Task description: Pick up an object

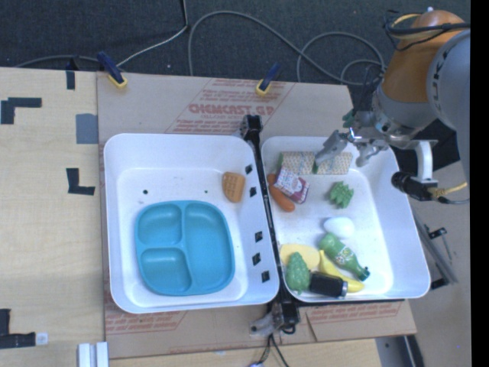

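Note:
My gripper (pixel 350 150) hangs over the back of the right bin (pixel 397 228), open, with its grey fingers (pixel 330 151) spread and nothing between them. Just below and to the left of it lies a tan and green block (pixel 299 162). In front of that block lie a red and white packet (pixel 293 184) and an orange carrot (pixel 282 199). A small green broccoli piece (pixel 341 195) sits below the gripper, apart from it. Farther forward are a white egg (pixel 338 225), a green bottle (pixel 344 257), a yellow banana (pixel 304 253), a second green piece (pixel 297 271) and a black item (pixel 327 285).
The left bin (pixel 122 205) holds a blue divided plate (pixel 186 247) and an orange waffle-like piece (pixel 234 186) near the divider (pixel 260 205). Cables (pixel 229 21) run across the dark floor behind the bench. The arm's orange band (pixel 416 67) stands at the upper right.

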Motion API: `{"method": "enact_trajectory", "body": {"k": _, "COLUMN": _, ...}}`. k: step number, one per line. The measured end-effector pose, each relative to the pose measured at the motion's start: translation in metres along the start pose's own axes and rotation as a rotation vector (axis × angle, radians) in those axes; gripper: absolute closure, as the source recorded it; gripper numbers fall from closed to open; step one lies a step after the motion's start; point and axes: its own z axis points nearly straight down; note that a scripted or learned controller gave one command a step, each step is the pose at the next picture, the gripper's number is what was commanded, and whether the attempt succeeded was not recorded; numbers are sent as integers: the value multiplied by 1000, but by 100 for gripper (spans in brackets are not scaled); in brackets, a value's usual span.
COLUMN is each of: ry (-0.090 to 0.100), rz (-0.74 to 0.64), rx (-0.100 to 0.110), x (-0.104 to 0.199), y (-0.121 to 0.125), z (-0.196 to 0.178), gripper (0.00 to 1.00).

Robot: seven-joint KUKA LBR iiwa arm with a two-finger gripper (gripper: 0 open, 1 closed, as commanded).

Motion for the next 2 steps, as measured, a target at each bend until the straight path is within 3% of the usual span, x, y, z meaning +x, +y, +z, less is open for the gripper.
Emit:
{"method": "enact_trajectory", "body": {"k": 1, "ry": 0, "rz": 1, "rx": 2, "x": -38, "y": -8, "z": 68, "gripper": 0}}
{"method": "enact_trajectory", "body": {"k": 2, "ry": -1, "rz": -1, "rx": -4, "x": -46, "y": -6, "z": 115, "gripper": 0}}
